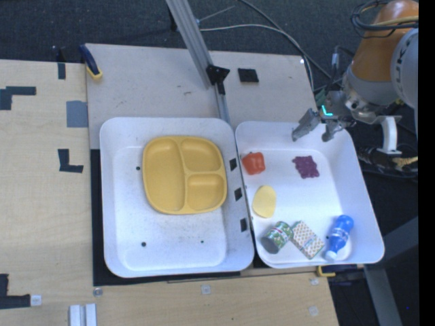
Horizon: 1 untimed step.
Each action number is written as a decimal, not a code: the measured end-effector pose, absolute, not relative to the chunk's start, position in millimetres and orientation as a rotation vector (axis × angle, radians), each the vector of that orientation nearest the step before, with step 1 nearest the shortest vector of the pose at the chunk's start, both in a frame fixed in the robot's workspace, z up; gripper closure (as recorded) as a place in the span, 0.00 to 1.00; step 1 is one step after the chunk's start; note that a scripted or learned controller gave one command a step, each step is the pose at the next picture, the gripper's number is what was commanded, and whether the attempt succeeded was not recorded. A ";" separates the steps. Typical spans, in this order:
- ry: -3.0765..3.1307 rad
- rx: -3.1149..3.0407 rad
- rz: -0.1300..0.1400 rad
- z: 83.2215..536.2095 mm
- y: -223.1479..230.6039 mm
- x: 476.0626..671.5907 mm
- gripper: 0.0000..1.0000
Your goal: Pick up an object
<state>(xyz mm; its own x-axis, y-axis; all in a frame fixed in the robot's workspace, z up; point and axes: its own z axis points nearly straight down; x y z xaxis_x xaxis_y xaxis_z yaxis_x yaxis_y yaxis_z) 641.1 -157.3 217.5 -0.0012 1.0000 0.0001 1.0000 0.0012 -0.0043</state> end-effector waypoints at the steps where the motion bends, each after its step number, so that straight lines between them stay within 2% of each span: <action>1: -2.223 -2.219 0.002 218.9 -157.3 641.8 0.00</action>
